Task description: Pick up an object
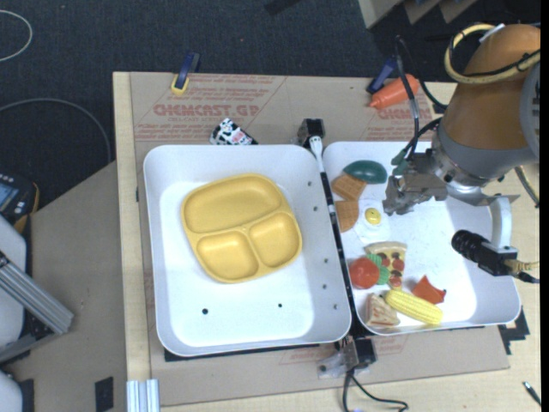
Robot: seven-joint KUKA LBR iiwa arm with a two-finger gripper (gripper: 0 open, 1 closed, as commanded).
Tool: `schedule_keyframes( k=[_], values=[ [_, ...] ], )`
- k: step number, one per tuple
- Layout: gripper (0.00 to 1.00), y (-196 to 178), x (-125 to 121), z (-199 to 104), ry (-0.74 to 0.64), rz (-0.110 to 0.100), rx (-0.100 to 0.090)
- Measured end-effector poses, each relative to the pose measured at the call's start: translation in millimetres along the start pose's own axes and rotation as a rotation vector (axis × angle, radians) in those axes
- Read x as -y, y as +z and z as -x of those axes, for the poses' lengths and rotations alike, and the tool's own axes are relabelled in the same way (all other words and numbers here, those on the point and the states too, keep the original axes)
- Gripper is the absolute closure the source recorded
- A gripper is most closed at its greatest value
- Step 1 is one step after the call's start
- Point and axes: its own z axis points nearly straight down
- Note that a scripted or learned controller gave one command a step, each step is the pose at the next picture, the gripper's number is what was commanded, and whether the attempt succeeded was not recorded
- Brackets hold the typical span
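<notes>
One claw (396,202) hangs low in the right bin (506,269), near its far-left corner, grip state unclear. An egg (372,216) lies just beside it, bread (347,186) beyond. Likely the approach step; next, settle squarely over one toy.

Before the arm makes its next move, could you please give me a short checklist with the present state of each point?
1. Gripper is over the right bin: ok.
2. Toys lie in reach in that bin, such as the fried egg and corn cob: ok.
3. A toy sits between the fingers: cannot tell.
4. Yellow divided plate stays apart, in the left bin: ok.
5. Toys are spaced enough for a single grasp: not ok, the tomato touches the pizza slice.
</notes>
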Motion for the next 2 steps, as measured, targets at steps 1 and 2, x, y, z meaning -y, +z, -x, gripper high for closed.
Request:
schedule_keyframes(
  k=[1, 2],
  values=[
    [1.0, 15, 21, -43, 0.002, -0.003, 0.001],
    [1.0, 27, 35, -91, 0.001, -0.003, 0.001]
  ],
)
